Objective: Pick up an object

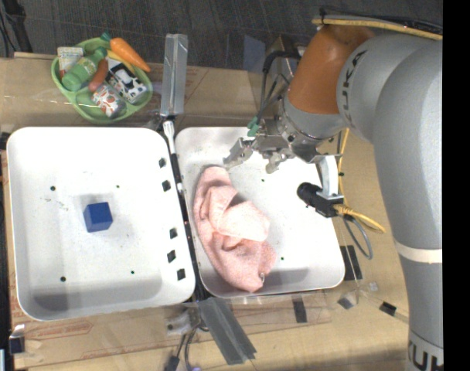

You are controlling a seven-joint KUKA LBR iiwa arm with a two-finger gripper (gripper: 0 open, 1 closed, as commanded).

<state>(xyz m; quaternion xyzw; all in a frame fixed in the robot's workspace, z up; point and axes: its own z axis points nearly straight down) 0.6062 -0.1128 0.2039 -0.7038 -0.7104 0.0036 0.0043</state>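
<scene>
A: Starting far to the claw's left, what sits there?

B: A green bowl (102, 79) of toy food rests on the surface (219, 91), up and well left of the claw. Below it, the left bin (34, 207) carries one blue cube (98, 216), well apart from the claw and across the divider from it.

A: And nearer?

B: The right bin (312, 238) carries a pink cloth (231, 226), crumpled in a heap. It lies just below and slightly left of the claw.

A: The claw itself?

B: The claw (256, 155) hovers over the right bin's upper edge, its fingers spread wide with nothing between them. It looks raised above the cloth, not touching it.

A: So the cloth is the likely pick. What could go wrong?

B: I judge the claw sits beyond the cloth's top edge, so a straight descent may meet bare bin floor or only catch a thin fold. Soft fabric can slip out as the fingers shut, or a pinched corner may slide free on the lift.

A: Anything else?

B: The bin's rim is close, so a finger could strike it.
</scene>
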